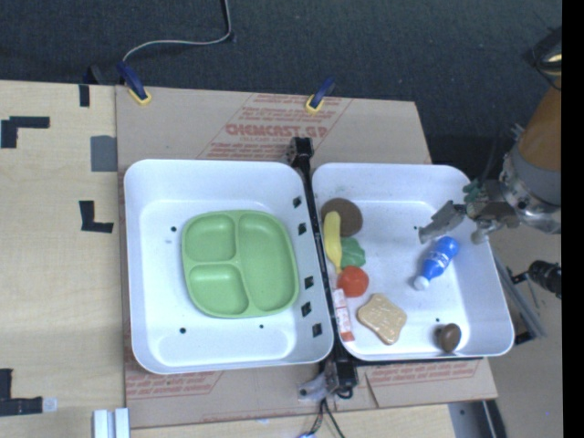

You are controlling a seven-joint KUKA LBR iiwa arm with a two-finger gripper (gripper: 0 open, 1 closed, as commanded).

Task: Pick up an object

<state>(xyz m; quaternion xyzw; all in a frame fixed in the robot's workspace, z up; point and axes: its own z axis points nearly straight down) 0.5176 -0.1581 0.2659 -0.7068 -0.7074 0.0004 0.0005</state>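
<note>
The tool (453,225) hung open over the right bin (474,336), its fingers spread. A blue bottle (435,262) lay just below it, ungripped.

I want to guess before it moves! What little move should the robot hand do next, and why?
Probably drop a little lower onto the blue bottle. The gripper hangs just above the bottle's upper end in the right bin, nothing shows between its fingers, and the bottle lies apart from the other toys, so it looks the easiest grab.

We read red lettering "CHEMCAST GP" on the brown cardboard sheet (265,126) lying under the two bins; its smaller print is illegible.
</note>
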